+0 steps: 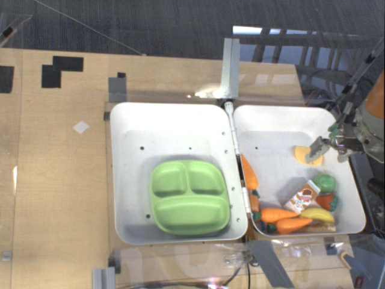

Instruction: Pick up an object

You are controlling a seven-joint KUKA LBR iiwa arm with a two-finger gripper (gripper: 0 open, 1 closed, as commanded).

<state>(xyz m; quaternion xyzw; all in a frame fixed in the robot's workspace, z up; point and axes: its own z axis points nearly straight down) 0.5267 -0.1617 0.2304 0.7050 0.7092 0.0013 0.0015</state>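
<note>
1. Nearest the camera, along the front edge of the right bin (264, 120), lies a heap of toy food: two carrots (287, 219) side by side, a yellow banana (317, 214) just behind them and touching, and a small white and orange carton (302, 197) tilted against the pile
2. At the front right corner of the same bin sits a green round vegetable (324, 182), with a red piece (326, 201) tucked just under it, both touching the carton's side
3. Another carrot (249, 174) lies along the right bin's left wall, pointing towards the back, with a small dark green bit at its near end
4. In the left bin (129, 161) a green divided tray (189, 197) rests near the front edge, towards the bin's right half, three compartments facing up
5. Farther back in the right bin, near its right wall, a flat yellow piece (302, 154) lies on the floor, well apart from the heap
6. The gripper (328, 147) hangs over that right wall, one grey finger (315, 150) reaching down at the yellow piece's right edge; whether the pincer is open or closed I cannot tell, and nothing can be seen held in it
7. The arm's wrist with its orange band (374, 104) enters at the bench's right edge
</note>
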